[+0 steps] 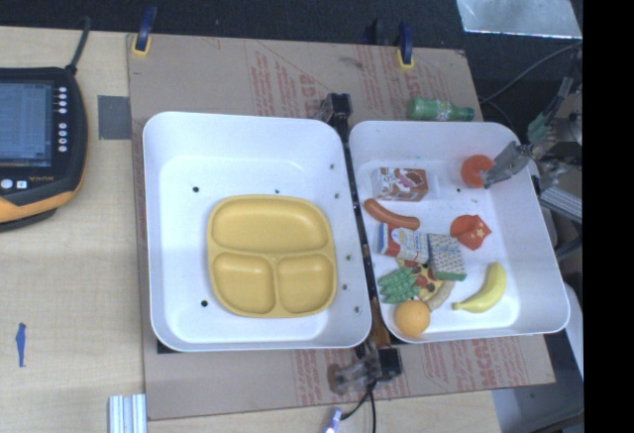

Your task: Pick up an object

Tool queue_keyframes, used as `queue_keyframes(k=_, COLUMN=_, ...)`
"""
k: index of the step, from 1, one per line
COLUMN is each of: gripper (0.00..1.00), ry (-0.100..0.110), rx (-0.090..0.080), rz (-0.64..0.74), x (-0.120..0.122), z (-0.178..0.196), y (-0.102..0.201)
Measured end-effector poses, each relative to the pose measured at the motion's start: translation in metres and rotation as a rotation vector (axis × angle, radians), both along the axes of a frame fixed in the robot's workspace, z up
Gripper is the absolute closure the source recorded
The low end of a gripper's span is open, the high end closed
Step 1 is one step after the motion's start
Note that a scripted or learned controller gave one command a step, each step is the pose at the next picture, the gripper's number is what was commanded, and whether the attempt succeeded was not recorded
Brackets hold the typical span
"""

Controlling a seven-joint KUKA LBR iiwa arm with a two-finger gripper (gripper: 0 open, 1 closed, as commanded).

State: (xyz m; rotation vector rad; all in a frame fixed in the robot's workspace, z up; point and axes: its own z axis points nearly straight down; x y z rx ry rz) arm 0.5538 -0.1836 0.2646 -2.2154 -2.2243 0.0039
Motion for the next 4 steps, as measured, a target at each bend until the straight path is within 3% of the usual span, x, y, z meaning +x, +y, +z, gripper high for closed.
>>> queue_keyframes(k=1, gripper=0.0, ry=0.002, rx=-0.001, rz=0.002, x=0.064, z=-0.106, y=-0.028)
queue_keyframes(k=2, gripper=0.0, ry=0.0, rx=0.0, rz=0.003, x=0.102, z=-0.174, y=-0.027)
queue_keyframes(k=3, gripper=1.0, ry=-0.001, rx=-0.001, rz=0.005, x=0.103, z=-0.162, y=-0.028)
queue_keyframes(k=4, gripper=1.0, ry=-0.004, rx=0.001, rz=0.0, x=0.1, z=-0.096, y=0.041)
